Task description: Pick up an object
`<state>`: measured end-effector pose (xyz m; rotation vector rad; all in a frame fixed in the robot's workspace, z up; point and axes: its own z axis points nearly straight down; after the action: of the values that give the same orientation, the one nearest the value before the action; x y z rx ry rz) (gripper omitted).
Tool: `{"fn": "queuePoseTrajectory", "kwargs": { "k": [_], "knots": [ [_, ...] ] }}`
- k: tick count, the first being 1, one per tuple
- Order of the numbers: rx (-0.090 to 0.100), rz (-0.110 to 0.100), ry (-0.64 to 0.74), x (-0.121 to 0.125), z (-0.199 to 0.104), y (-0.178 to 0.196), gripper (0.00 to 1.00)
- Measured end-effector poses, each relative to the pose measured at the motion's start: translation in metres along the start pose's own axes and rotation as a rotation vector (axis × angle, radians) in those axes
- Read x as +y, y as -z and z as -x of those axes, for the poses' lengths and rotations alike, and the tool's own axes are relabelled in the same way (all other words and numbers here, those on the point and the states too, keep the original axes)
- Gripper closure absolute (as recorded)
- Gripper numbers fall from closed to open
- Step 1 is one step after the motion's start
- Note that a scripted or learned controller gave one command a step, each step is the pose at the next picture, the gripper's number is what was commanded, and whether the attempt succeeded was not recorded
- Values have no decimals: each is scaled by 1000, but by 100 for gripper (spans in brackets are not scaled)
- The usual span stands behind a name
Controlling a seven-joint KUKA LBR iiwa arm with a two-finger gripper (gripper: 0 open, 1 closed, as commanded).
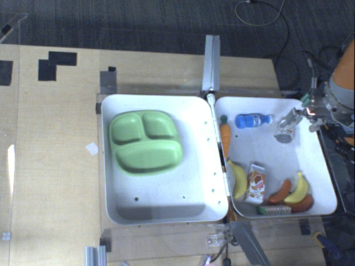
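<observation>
Red sausage [300,205] lay nearest, far below blue bottle [253,120]. Bottle sat just left of gripper [286,129]; claw state couldn't be told. Bottle likely light, slippery, rolls; grab across its middle.

Right bin [327,173] holds the pickable items: blue bottle [252,119] lying on its side at the far end, cap end pointing right; orange carrot [225,139] lying lengthwise against the left wall just near of it. Yellow banana [239,179] lies along the left wall nearer the camera, with a small red-and-white carton [255,184] just beside it on the right. Near-right corner: second yellow banana [298,189], with a red-orange sausage-shaped piece [279,192] to its left and a darker red piece [298,204] on its near side, packed too tight to tell contact.
</observation>
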<state>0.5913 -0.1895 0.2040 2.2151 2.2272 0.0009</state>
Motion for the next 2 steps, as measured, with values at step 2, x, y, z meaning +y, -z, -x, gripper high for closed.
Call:
{"fn": "queuePoseTrajectory", "kwargs": {
  "k": [2],
  "knots": [
    [-2, 5, 63, 46, 7, -117, 0]
  ]
}}
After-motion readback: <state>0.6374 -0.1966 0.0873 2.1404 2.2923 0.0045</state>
